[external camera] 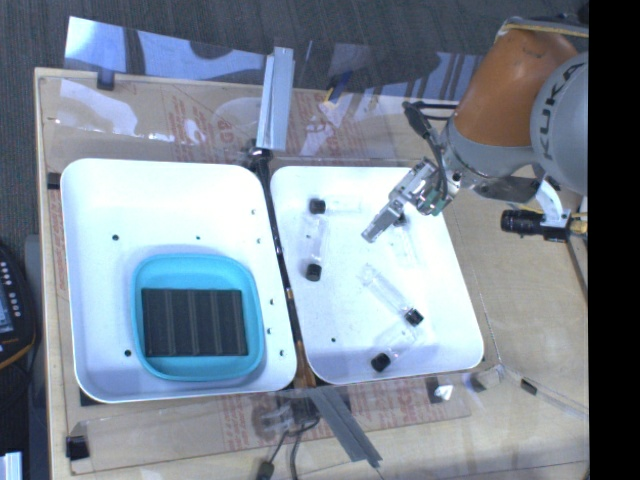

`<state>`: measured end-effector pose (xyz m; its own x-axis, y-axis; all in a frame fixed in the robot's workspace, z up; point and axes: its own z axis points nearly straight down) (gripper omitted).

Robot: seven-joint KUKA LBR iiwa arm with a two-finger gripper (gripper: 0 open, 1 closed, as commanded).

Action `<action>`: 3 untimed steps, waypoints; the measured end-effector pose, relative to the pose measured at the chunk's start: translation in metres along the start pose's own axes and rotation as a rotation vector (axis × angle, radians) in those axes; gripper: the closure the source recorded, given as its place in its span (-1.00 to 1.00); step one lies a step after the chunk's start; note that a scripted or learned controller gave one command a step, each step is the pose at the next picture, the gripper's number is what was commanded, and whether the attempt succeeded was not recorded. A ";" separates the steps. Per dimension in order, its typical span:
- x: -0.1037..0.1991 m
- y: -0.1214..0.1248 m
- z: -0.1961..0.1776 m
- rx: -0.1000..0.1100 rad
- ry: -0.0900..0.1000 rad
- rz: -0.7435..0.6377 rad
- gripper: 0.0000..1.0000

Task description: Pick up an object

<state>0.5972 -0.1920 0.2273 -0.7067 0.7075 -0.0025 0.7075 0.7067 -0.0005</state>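
Bench (pixel 520 368), wooden-topped, is carrying two shallow white bins side by side.

Nearest item: a blue tray (pixel 199 317) with a dark ribbed insert is sitting in the near half of the left bin (pixel 90 228).

Right bin (pixel 450 308) is holding several clear tubes with black caps. Closest to the near edge, one capped tube (pixel 390 353) is lying near the bin's front wall. Just beyond it, a second tube (pixel 392 298) is lying on a diagonal, its black cap pointing toward the near right. Farther back on the bin's left side, a third tube (pixel 314 248) is lying almost lengthwise, with a black cap at each visible end.

Gripper (pixel 375 230) is hanging over the far right part of the right bin, angled down and to the left. Nothing is showing between its tips; how far apart the tips stand cannot be told.

Farthest: the grey arm (pixel 565 98) with its orange band (pixel 510 83) is reaching in from the right.
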 end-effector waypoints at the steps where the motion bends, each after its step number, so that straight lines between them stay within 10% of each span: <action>1: 0.055 -0.028 0.048 0.001 0.005 -0.301 -1.00; 2: 0.055 -0.028 0.048 0.001 0.005 -0.301 -1.00; 3: 0.068 -0.085 0.090 -0.001 0.004 -0.730 -1.00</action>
<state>0.4889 -0.2037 0.1368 -0.9984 0.0559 0.0018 0.0559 0.9984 -0.0002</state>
